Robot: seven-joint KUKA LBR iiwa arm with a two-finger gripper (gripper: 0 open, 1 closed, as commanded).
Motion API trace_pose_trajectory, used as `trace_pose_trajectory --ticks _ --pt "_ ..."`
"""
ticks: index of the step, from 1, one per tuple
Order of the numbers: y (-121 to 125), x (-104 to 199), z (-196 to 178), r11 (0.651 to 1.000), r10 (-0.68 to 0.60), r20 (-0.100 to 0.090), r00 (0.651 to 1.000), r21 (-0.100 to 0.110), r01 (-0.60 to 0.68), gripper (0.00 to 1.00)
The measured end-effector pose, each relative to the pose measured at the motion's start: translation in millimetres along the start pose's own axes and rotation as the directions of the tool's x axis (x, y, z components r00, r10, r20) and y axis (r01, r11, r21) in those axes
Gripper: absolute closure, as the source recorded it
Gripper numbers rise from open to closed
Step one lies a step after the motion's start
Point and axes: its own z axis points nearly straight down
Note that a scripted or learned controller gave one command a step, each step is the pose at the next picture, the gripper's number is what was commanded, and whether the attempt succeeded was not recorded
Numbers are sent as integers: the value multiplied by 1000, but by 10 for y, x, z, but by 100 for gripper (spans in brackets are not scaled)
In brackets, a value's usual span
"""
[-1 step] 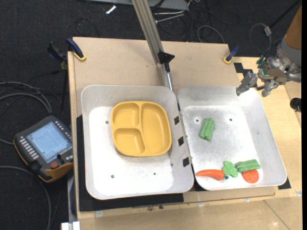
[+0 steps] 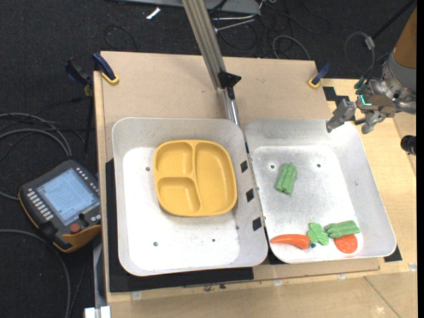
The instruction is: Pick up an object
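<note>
1. Camera view: gripper (image 2: 353, 116) above right bin's (image 2: 371, 197) far corner, fingers spread, nothing between.
2. Green object (image 2: 286, 177) mid-bin, down-left of fingers, well apart.
3. Long axis nearly toward-and-away, slightly tilted.

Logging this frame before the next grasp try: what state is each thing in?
pincer: fingers spread, holding nothing, above the right bin's far right corner.
yellow tray: upright in the left bin, three compartments bare.
green piece: lying loose mid right bin.
toy vegetables: clustered at the right bin's near edge.
</note>
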Motion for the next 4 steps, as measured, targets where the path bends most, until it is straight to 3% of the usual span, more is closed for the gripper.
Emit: trace_pose_trajectory --ticks 2,3,4 --pt "-44 64 883 1000 2 -1 1000 4 -2 0" --pt "-36 54 1525 1000 2 -2 1000 5 -2 0" --pt "-15 48 1376 1000 2 0 1000 -3 -2 100"
